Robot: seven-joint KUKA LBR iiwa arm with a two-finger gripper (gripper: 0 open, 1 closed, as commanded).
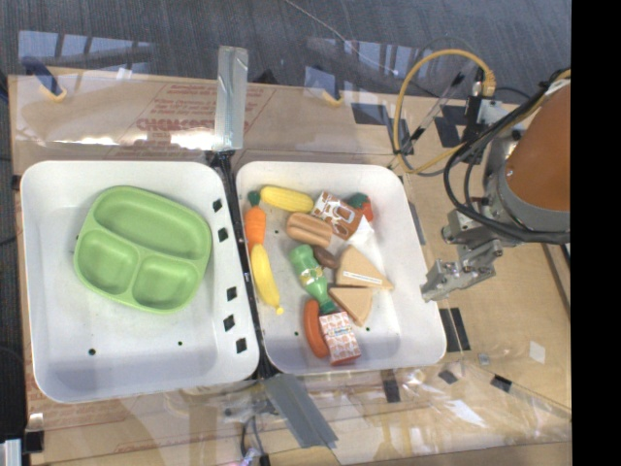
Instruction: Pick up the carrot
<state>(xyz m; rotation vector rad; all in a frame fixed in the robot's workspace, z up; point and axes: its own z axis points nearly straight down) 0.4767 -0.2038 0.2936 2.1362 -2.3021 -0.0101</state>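
The carrot (254, 227) is orange with a green top and lies lengthwise along the left wall of the right bin (415, 260), between a yellow corn cob (286, 199) and a banana (264, 275). My gripper (448, 278) hangs over the bare bench just outside that bin's right wall, well to the right of the carrot and apart from it. Nothing is seen in its grasp.
The right bin also holds a hot dog (309, 229), a green bottle (310, 272), two sandwich wedges (361, 272), a red carton (340, 338) and a brown box (335, 214). A green divided plate (144, 249) lies in the left bin (39, 338). Cables (427, 115) loop behind the arm.
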